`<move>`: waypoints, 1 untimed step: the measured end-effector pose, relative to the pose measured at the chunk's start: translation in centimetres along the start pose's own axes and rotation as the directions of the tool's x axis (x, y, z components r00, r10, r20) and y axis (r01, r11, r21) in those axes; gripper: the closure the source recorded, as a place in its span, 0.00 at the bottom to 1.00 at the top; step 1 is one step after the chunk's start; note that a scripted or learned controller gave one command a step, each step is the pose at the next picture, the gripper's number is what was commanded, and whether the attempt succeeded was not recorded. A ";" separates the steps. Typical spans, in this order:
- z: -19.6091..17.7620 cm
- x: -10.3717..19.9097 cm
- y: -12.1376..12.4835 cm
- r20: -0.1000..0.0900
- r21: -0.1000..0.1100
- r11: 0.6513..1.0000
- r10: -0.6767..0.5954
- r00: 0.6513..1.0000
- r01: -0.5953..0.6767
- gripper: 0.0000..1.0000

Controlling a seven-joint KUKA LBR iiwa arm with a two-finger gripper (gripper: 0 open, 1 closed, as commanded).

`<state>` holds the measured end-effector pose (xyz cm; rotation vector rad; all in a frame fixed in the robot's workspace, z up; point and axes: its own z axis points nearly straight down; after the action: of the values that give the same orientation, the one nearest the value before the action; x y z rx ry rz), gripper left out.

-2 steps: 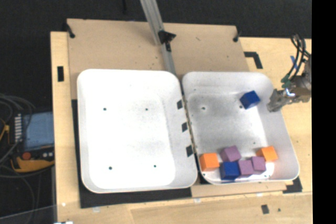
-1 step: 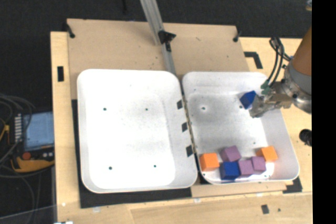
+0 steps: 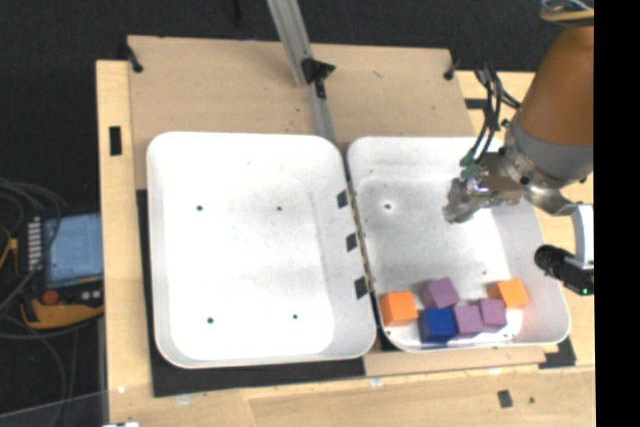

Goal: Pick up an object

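Six small blocks crowd the right bin's [image 3: 400, 165] six o'clock edge: an orange block [image 3: 399, 306], a blue [image 3: 437, 325], three purple [image 3: 439, 293], another orange [image 3: 512, 292]. The jaws [image 3: 462, 205] hang above, toward twelve o'clock; their state I cannot tell. So tightly packed, the blocks could jam or slip from a grasp.
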<state>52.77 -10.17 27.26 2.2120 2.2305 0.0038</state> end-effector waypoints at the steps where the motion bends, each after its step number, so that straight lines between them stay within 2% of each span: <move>1: 0.7 4.1 -0.1 0.001 0.001 1.000 0.003 1.000 -0.003 1.00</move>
<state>52.61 -6.03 26.60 2.2151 2.2279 0.0009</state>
